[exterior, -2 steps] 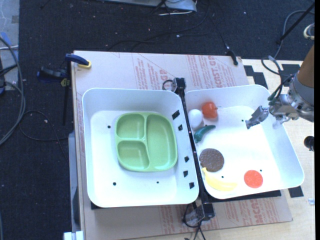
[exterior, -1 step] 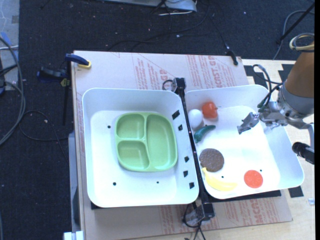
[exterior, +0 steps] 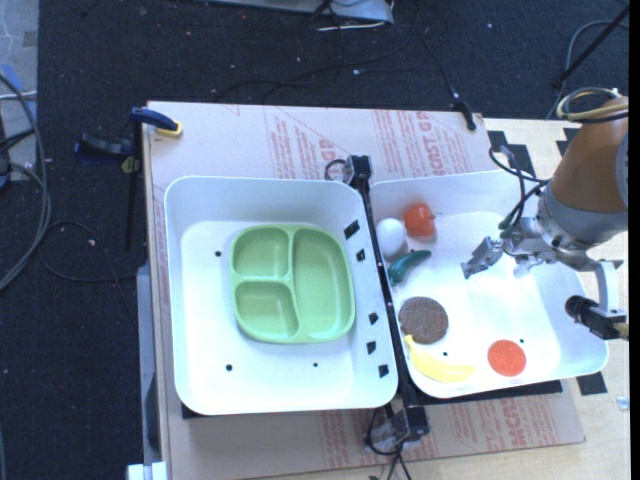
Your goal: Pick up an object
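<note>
Grey metal fingers [exterior: 478, 261] at the tip of the gripper [exterior: 482, 260] are where we start: they point toward the left of the camera view, over the white floor of the right bin [exterior: 560, 298]. We cannot tell how far apart they stand, since they are small and seen at a slant. We see nothing between them, and they sit apart from every object in the bin.

Behind them the wrist widens into the grey arm [exterior: 585, 193] with its orange band, coming in from the right over the bin's right side.

We count 6 things in the right bin, all to the left of or below the fingers. Near the top left corner lies an orange-red rounded object [exterior: 420, 219], and just beside it, to its lower left, a white egg-shaped ball [exterior: 390, 235]. Under the ball lies a teal green piece [exterior: 408, 263], long and thin, close to the bin's left wall. Lower down we see a flat brown disc [exterior: 424, 318]. Below it, a yellow banana [exterior: 438, 365] curves along the front wall. To the right of the banana lies a flat red-orange disc [exterior: 507, 358], well apart from the fingers.

In the left bin [exterior: 190, 268] we see 1 pale green tray [exterior: 293, 283] with 3 compartments, lying flat near the middle.

Both bins rest on a cardboard sheet [exterior: 260, 138] printed with red lettering.
</note>
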Available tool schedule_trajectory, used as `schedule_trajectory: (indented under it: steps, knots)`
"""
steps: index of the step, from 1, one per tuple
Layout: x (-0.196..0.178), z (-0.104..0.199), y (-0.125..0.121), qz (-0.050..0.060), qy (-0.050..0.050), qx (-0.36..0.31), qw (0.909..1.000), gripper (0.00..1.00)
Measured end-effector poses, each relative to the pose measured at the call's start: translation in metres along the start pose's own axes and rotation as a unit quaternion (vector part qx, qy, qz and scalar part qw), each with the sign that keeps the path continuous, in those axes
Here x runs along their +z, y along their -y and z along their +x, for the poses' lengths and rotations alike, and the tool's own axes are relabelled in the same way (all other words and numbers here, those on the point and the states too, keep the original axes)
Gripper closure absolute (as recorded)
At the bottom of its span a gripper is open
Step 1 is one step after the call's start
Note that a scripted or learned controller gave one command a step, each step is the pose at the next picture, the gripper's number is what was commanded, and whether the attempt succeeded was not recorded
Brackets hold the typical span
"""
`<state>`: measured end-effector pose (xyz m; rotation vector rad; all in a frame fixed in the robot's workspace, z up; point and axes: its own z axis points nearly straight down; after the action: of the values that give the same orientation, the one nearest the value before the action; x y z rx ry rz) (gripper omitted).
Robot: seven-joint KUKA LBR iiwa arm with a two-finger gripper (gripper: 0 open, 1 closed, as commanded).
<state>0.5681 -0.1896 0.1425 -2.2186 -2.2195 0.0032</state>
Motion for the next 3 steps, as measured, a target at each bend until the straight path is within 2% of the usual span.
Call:
schedule_trajectory:
  steps: [1, 3]
  knots:
    - [-0.013, 0.0, -0.001, -0.002, 0.001, 0.0, 1.0, 1.0]
    - [-0.098, 0.002, 0.005, -0.004, 0.001, 0.0, 1.0, 1.0]
